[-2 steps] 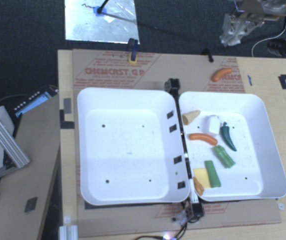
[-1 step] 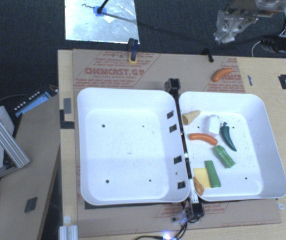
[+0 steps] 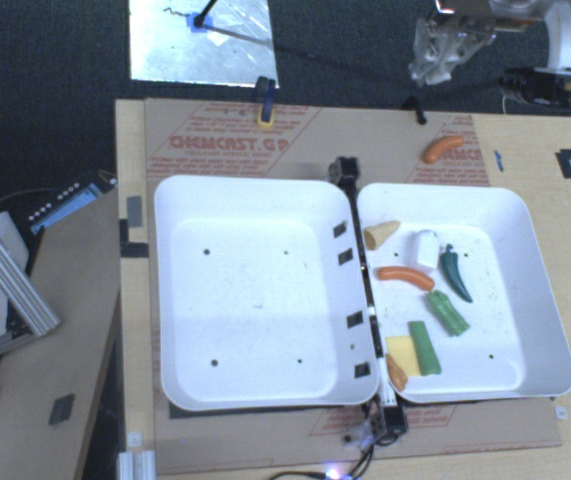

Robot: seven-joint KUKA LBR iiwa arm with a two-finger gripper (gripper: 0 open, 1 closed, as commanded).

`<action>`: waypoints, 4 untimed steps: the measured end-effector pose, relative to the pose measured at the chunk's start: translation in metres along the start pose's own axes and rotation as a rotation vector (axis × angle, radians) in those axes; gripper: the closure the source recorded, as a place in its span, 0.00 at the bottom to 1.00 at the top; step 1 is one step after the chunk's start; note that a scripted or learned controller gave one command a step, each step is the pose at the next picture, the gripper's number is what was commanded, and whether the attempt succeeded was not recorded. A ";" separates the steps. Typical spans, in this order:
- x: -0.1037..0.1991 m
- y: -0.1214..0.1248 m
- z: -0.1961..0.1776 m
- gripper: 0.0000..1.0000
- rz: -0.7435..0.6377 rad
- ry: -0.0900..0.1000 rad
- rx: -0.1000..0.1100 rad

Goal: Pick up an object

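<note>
**Hand Parked Above the Counter, Pickings Gathered in the Right Bin**

The counter [image 3: 75,298] carried two shallow white bins pushed edge to edge, probably so anything lifted from one could be set down in the other with a short reach. The left bin [image 3: 250,288] lay bare-floored; the right bin [image 3: 525,298] held all the small items, clustered toward its inner side, near the dividing seam.

The arm hung at the top right, well apart from both bins, its hand [image 3: 435,63] raised above the counter's far edge, seemingly to leave the camera's look at the bins clear. The hand was too blurred to tell how wide it stood, and nothing could be seen in it.

Among the pieces, the long green piece [image 3: 424,347] lay nearly along the bin's depth, leaning slightly. The orange sausage [image 3: 406,277] lay almost crosswise, left to right. The dark green pepper [image 3: 455,274] ran diagonally, its tip toward the near right. The white block [image 3: 425,249] stood close beside them. A stray orange piece [image 3: 443,149] rested on the cardboard beyond the bins, tilted up to the right.
</note>
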State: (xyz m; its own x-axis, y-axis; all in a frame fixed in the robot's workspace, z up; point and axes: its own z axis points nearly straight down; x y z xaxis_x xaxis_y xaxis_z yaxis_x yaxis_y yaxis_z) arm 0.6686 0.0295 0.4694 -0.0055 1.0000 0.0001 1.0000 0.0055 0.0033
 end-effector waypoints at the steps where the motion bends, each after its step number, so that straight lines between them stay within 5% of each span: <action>1: 0.015 0.000 -0.009 1.00 0.001 0.000 0.000; 2: 0.117 -0.001 0.081 1.00 -0.007 0.002 0.010; 4: 0.180 0.001 0.045 1.00 -0.001 0.002 -0.001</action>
State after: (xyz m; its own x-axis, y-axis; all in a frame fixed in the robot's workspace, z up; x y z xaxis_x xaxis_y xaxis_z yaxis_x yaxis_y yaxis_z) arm 0.6685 0.2095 0.4243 -0.0069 1.0000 0.0017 1.0000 0.0069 0.0046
